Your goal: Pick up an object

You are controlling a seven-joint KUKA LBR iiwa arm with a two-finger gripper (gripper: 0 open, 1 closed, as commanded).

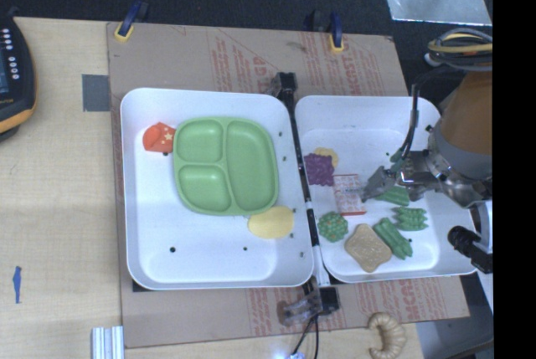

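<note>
Crowding is my main worry. My pincer (378,182) hangs low over the right bin (368,116), its dark tips reaching toward the bin's middle, and I cannot tell from this slant whether they stand apart or together; nothing shows between them.

Any piece here would do as the object to lift, and the closest are packed tight. Just past my tips lies a small red-and-white card (347,192), flat on the bin floor. Beyond it sit purple grapes (318,168) with a yellow piece (327,155) touching them on the far side. Beside and under my wrist are green pods (404,218), and nearer the bin's front edge a green broccoli-like lump (332,226) and a tan cracker (368,248), the cracker touching the pods.

My judgement of the risks:
- The card is thin and flat, so my tips may slide over it and close on nothing.
- Coming down between neighbours, I could nudge one aside or pinch two at once.
- The pods lie partly under my own body, so a blind descent may press on them instead of straddling them.

The left bin (138,207), well away from me, holds a green divided plate (226,165), a red piece (157,137) and a yellow lemon-like piece (270,223).
</note>
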